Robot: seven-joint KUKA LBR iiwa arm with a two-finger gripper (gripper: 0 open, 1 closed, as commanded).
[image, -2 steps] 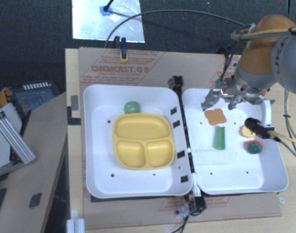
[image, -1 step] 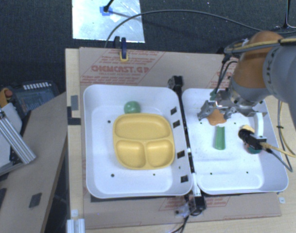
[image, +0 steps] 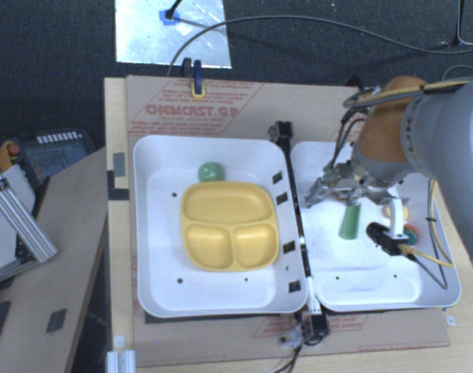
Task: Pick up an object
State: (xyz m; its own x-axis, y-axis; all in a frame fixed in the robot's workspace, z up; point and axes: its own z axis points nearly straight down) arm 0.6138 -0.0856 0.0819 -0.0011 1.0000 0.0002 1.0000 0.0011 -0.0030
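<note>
Jaws: hanging low over the far left part of the right bin (image: 360, 278); from this slant it cannot be told how far they are standing open, nor whether anything is sitting between them.
Green cylinder (image: 349, 221): lying in the right bin just near of the jaws, its far end reaching up close under them; contact cannot be made out.
Arm (image: 446, 130): reaching in from the right, its orange band (image: 384, 127) showing above the wrist.
Left bin (image: 158, 208): sitting beside the right bin, the two rims meeting along the middle.
Yellow tray (image: 224, 204): resting in the middle of the left bin, showing three compartments.
Green ball (image: 211, 171): sitting in the left bin, touching the tray's far edge.
Surface (image: 116, 115): carrying both bins on a brown printed board (image: 244, 99).
</note>
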